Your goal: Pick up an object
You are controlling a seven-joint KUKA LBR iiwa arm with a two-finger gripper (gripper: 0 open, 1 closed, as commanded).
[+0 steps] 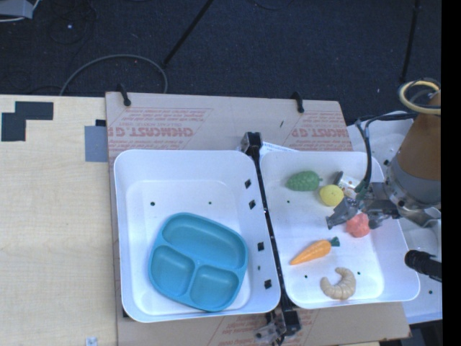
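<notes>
Croissant-shaped toy (339,285) at right bin (392,283) front, carrot (314,251) just behind it. Gripper (351,211) low between yellow lemon (331,194) and red fruit (358,226), touching or nearly; can't tell finger state. Green toy (303,181) further back. 1 blue divided tray (197,260) in left bin (130,193).

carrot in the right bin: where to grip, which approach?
Grip the carrot across the middle of its orange body, coming straight down. It lies flat and clear of its neighbours, long axis slanting up to the green top at the right, so the end effector should probably close across that axis.
</notes>
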